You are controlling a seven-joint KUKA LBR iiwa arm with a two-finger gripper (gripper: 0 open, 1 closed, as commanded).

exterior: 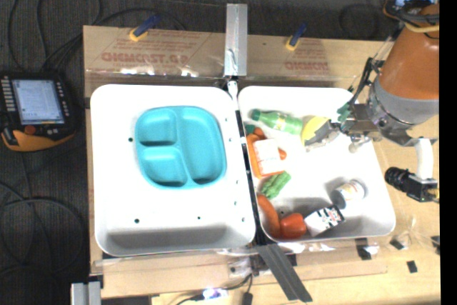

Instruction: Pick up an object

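Observation:
In the right bin lie several objects. A green bottle sits at the bin's far left with a yellow lemon-like piece at its right end. My gripper reaches in from the right at a slant, and its tip is right against the yellow piece, just below and to the right of it. Nearer the front are an orange-and-white box, a small green vegetable, a red pepper, a black-and-white bottle and a small jar.
The left bin holds a blue divided plate. An orange piece lies under the green bottle by the wall between the bins. The arm's orange band hangs over the right bin's far right corner.

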